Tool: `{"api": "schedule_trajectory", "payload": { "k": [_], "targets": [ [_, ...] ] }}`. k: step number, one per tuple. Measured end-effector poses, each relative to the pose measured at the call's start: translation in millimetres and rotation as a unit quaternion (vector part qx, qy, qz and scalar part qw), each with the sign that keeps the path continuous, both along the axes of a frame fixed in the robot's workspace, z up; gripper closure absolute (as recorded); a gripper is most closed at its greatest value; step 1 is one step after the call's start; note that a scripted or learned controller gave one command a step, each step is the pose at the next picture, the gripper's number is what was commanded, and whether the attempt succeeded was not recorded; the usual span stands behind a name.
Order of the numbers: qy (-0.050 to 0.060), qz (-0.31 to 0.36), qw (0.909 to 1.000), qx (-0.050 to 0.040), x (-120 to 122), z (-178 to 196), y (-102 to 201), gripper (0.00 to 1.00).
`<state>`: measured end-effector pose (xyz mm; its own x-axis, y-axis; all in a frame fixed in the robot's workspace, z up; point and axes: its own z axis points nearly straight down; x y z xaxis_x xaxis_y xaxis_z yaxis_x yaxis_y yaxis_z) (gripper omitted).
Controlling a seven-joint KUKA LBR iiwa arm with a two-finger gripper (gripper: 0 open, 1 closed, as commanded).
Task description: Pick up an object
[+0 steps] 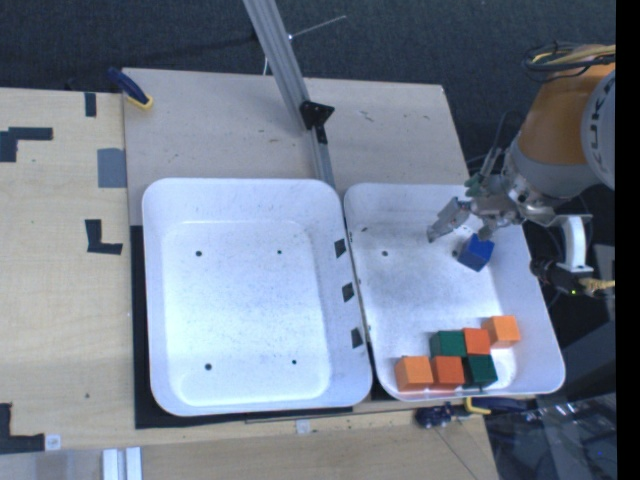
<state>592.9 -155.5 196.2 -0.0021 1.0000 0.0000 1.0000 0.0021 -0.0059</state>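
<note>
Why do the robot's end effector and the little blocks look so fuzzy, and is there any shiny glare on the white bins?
Camera view: the whole picture is soft and grainy, so the end effector and blue block have fuzzy edges; light is even, with no strong glare on the right bin or left bin; shadows are faint.

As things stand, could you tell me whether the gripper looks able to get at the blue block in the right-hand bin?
Probably yes. The gripper hovers just beside the blue block, which lies alone on the right bin floor, apart from the orange and green blocks clustered near the front wall.
</note>
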Motion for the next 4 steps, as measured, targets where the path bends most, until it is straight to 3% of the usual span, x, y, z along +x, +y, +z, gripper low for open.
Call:
{"api": "schedule_trajectory", "payload": {
  "k": [2, 3, 4],
  "targets": [
    [0.000, 0.000, 1.0000, -0.0003, -2.5, -107.5, 7.4, 0.00],
    [-0.001, 0.001, 1.0000, 0.0004, -1.5, -95.0, 8.4, 1.00],
    [-0.005, -0.001, 1.0000, -0.0006, 0.2, -33.2, 3.0, 1.00]
  ]
}}
